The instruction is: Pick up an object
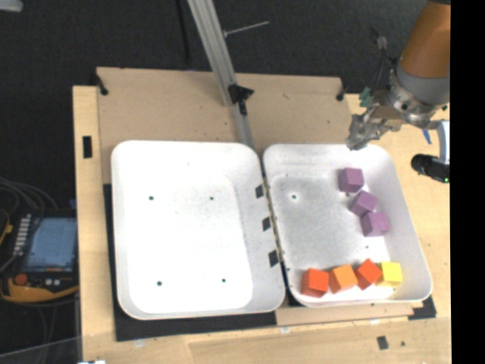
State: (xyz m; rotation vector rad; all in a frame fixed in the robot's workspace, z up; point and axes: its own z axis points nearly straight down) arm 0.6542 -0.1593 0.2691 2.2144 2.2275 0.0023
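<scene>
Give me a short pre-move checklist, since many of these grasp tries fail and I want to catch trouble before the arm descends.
1. Gripper carries nothing: ok, nothing hangs below it.
2. Gripper over the right bin: ok, at its far rim.
3. Gripper above a target: not ok, the nearest purple cube lies nearer the camera.
4. Target stands free: not ok, three purple cubes crowd together, and the orange cubes and yellow cube touch in a row.
5. Finger opening: cannot tell.

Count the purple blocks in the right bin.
3, running down the right bin's right side: top purple block, middle purple block, bottom purple block. None looks hidden.
</scene>
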